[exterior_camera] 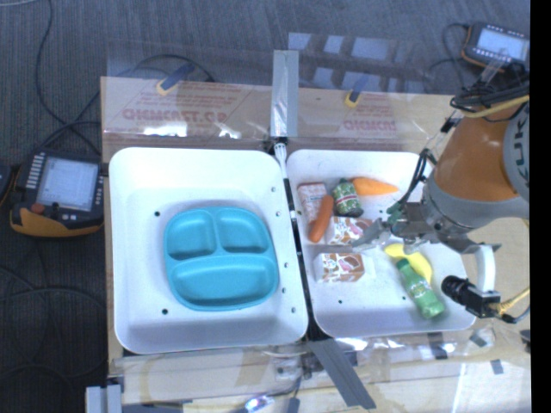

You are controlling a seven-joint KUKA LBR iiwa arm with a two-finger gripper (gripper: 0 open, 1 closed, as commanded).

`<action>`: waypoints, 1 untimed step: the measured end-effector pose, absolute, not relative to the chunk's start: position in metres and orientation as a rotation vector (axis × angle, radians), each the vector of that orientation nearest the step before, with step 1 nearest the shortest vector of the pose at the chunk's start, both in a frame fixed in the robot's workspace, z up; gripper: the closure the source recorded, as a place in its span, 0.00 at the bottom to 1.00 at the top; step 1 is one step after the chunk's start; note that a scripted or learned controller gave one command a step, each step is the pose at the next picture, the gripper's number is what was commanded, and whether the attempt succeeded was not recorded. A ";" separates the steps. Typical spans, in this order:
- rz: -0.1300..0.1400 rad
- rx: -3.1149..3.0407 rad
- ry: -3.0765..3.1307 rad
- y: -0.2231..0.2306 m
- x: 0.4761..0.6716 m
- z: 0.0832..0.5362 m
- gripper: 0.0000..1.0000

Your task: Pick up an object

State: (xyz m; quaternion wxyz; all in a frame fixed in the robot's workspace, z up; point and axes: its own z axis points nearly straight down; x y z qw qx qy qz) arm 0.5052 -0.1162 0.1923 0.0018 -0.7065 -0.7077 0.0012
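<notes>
Dark grey carpet (129, 24) surrounded the bench, with black cables trailing over it and a handheld control pendant (58, 192) lying off the bench's left edge; a second pendant (495, 46) sat near the top right corner. The bench top showed brown cardboard (198, 106) with faded red print along its far edge, behind the two bins.

The left bin (138, 317) carried a blue divided tray (221, 256) at its centre. The right bin (362, 317) held the smaller items. The arm (482, 175) leaned over the right bin's right edge, orange band uppermost.

A green bottle (419, 288) lay slantwise near the right bin's near right corner, with a yellow piece (413, 261), perhaps a banana, touching its upper end. An orange carrot (375, 186) lay along the far edge, a dark green can (347, 197) just beside it. A slimmer carrot-like stick (321, 218) ran down the left side, next to a small printed packet (311, 196). Another printed packet (343, 267) sat near the bin's middle, and a third (348, 230) lay above it.

The gripper (376, 232) hung low over that third packet, towards the bin's middle; the blur there meant I could not tell whether its jaws were spread or pressed together.
</notes>
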 end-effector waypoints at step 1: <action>0.003 -2.240 -2.200 -0.156 0.486 0.239 0.00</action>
